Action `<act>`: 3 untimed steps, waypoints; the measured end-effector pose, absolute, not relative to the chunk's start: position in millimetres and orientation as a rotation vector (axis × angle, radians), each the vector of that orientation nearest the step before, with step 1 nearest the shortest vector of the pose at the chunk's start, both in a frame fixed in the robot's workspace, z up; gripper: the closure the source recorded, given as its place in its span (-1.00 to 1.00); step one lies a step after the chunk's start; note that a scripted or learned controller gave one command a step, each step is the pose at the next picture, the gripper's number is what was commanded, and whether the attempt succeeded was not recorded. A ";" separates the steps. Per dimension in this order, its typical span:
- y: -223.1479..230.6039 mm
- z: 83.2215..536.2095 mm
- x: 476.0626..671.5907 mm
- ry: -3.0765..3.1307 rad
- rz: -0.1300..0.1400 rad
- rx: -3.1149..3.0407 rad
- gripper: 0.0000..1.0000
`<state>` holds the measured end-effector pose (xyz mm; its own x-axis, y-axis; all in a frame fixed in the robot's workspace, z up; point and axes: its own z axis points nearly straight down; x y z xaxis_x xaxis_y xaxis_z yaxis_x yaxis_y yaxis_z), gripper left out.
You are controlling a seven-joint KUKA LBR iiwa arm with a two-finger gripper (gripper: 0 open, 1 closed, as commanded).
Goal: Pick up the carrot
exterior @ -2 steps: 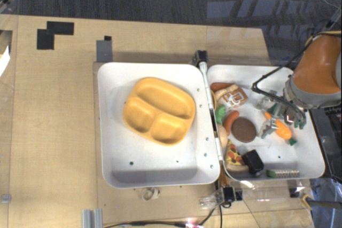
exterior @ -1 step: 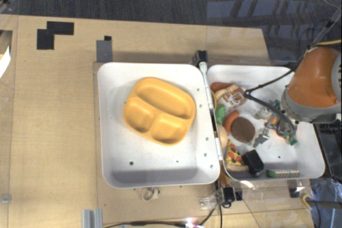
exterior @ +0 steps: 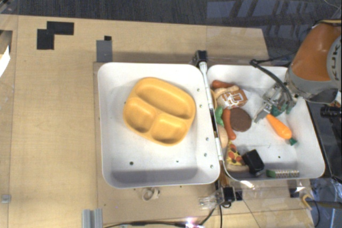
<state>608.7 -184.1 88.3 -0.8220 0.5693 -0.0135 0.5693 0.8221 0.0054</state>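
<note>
Plainly, the smooth, tapered orange carrot [exterior: 279, 126] lay in the right bin [exterior: 312, 141], just beside the metallic end effector [exterior: 269, 105]; its grip state couldn't be told. A glossy yellow three-lobed tray [exterior: 158, 109] sat in the left bin [exterior: 112, 131].

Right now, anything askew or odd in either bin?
The yellow divided plate sits rotated, skewed to the left bin's walls. In the right bin, toys crowd the left wall; the carrot lies apart.

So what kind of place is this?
Probably a robotics lab test bench: a robot arm reaches over two white bins, with toy food like a carrot, and cables trail along the bench edge.
</note>
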 end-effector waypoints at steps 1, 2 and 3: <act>-161.3 89.2 571.3 2.903 0.004 1.164 -1.00; -147.0 90.0 517.2 2.844 0.006 1.293 -1.00; -199.2 88.8 539.7 2.664 0.006 1.641 -1.00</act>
<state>539.7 -199.2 88.8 -0.4498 0.8931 -0.0091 0.8930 0.4499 0.0100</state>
